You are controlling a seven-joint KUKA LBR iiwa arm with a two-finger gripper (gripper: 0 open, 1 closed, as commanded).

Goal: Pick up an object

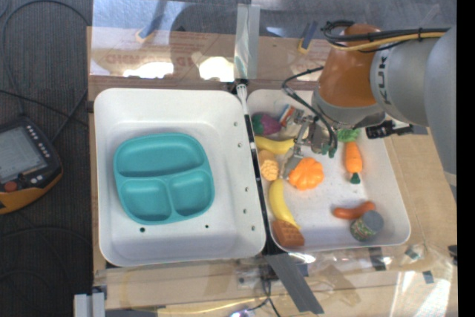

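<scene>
The orange pumpkin point(306, 174) lies just below the tool point(310, 142) (right bin).

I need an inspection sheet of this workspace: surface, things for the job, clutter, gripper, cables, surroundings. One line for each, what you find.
Surface: two white bins side by side, left bin and right bin, on a bench.
Job's things: in the right bin, orange pumpkin, carrot, two bananas, corn piece, sausage, grey-green ball, purple item.
Clutter: teal divided tray in the left bin.
Gripper: gripper low over the right bin, beside the pumpkin; nothing seen between its fingers.
Cables: black cables along the arm; more on the floor at left.
Surroundings: handheld control pendant on dark carpet.
</scene>
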